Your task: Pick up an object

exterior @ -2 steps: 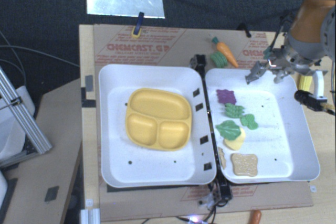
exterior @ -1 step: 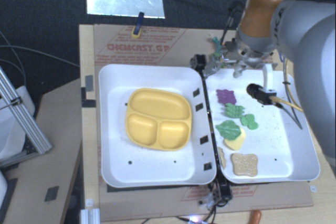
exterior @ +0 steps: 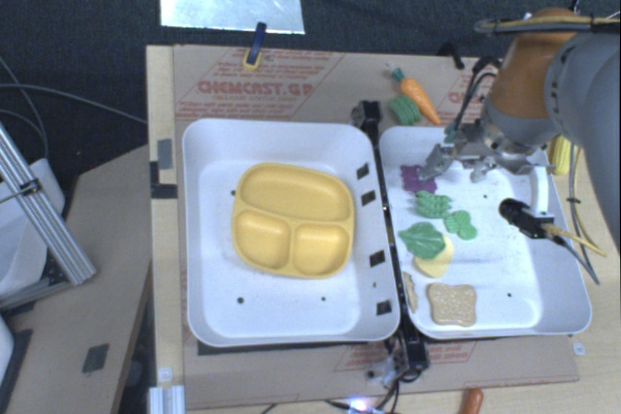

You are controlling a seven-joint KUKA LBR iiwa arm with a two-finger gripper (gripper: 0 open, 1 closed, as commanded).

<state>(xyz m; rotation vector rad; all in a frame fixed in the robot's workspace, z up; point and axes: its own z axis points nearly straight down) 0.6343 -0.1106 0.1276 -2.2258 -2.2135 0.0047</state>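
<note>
Gripper and candidate objects, seen from above. You see the gripper (exterior: 456,168) low over the far part of the right bin (exterior: 509,271), its jaws apart with nothing between them, so by this view no object has been lifted and the whole pick remains to be done: descend, close, raise. The nearest candidate is the purple piece (exterior: 417,177), lying on the bin floor just beside the jaw nearer the centre. A leafy green piece (exterior: 432,204) sits just in front of it, a small green piece (exterior: 461,225) lies further toward you, and another green leaf (exterior: 423,236) rests on a yellow piece (exterior: 435,259). A bread slice (exterior: 452,302) lies near the front rim, well apart from the rest. Note the edges: the purple piece lies near the wall shared with the left bin (exterior: 209,208), which leaves little room on that side. The bare floor on the right half of the right bin offers the freest approach. The left bin holds a yellow divided plate (exterior: 291,218). A carrot (exterior: 415,92) lies outside both bins, beyond the far rim.
</note>
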